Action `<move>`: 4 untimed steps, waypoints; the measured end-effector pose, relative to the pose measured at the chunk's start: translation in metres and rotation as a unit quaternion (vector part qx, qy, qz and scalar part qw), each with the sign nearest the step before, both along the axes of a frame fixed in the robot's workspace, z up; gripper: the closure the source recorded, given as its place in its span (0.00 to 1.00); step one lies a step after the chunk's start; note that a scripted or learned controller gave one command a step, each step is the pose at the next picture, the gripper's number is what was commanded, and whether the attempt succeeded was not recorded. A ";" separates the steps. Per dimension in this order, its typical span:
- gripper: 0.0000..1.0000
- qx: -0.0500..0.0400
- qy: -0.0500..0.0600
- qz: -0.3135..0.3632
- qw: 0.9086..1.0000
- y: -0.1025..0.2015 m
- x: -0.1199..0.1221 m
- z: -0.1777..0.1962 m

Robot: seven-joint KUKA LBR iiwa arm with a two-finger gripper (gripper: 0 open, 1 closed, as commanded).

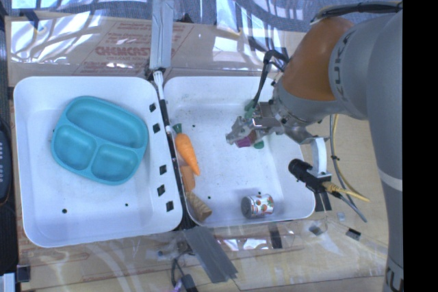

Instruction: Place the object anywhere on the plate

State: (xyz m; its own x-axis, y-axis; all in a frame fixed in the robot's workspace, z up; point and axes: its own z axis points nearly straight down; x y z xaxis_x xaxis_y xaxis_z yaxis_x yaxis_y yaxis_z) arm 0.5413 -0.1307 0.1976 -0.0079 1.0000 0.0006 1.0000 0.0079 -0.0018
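A blue plate with three compartments lies in the left bin. My gripper hangs over the middle of the right bin. A small purple and green object sits right at the gripper's tip, partly hidden by it. I cannot see whether that object is held or only lies under the gripper. An orange carrot lies along the right bin's left wall. A small printed can lies on its side near the bin's front edge.
A brown piece lies in the right bin's front left corner, just below the carrot. The ridge between the bins separates gripper and plate. Cables and a black fitting hang off the arm at the right bin's right wall.
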 end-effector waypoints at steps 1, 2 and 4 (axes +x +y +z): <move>1.00 0.001 0.001 0.003 1.000 0.094 0.068 -0.007; 1.00 0.000 0.003 0.002 1.000 0.167 0.063 -0.007; 0.00 -0.001 0.003 0.001 1.000 0.232 0.035 -0.055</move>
State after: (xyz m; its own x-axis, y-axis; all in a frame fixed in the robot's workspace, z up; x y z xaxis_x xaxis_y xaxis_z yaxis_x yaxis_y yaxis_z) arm 0.5762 0.1009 0.1428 -0.0108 0.9999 -0.0017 0.9999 0.0107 -0.0076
